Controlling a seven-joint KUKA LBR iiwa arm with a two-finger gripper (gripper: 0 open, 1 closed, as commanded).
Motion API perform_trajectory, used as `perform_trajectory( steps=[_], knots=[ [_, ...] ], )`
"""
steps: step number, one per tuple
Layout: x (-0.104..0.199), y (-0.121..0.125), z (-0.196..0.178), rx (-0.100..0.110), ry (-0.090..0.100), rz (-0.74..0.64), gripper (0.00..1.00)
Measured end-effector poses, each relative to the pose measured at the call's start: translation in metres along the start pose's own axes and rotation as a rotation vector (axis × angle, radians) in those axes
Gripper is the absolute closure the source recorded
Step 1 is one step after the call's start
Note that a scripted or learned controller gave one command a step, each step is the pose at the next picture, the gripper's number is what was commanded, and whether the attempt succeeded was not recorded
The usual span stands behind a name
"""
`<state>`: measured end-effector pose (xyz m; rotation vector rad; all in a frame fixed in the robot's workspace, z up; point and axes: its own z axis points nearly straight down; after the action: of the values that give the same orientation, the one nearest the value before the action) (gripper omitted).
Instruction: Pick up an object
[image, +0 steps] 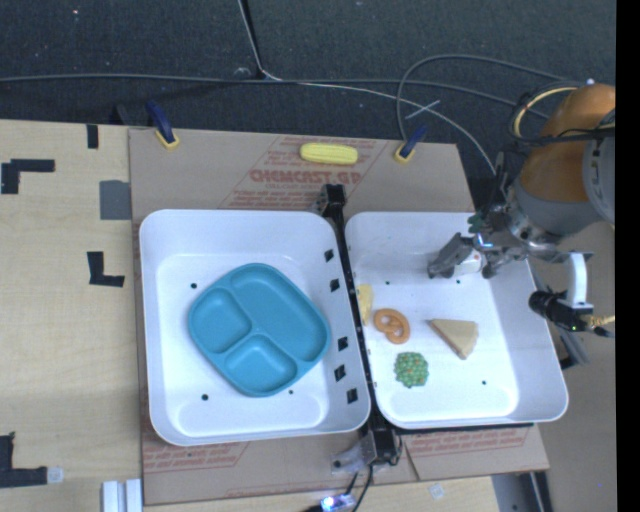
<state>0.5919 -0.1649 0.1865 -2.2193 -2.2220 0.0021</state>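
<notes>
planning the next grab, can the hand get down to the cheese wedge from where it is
Probably yes. The hand hovers over the right bin, and the cheese wedge lies in the open just below it. The pretzel and green broccoli piece sit apart from it.

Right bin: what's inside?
In the right bin: a pretzel, a cheese-like wedge, a green broccoli-like piece, a yellow item at the divider. The gripper hovers above, covering some floor.
</notes>
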Motion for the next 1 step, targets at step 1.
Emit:
perform_trajectory(
  steps=[1],
  knots=[
    [0.0005,-0.0003,0.0436,0.004,0.0,0.0,0.0]
  ],
)
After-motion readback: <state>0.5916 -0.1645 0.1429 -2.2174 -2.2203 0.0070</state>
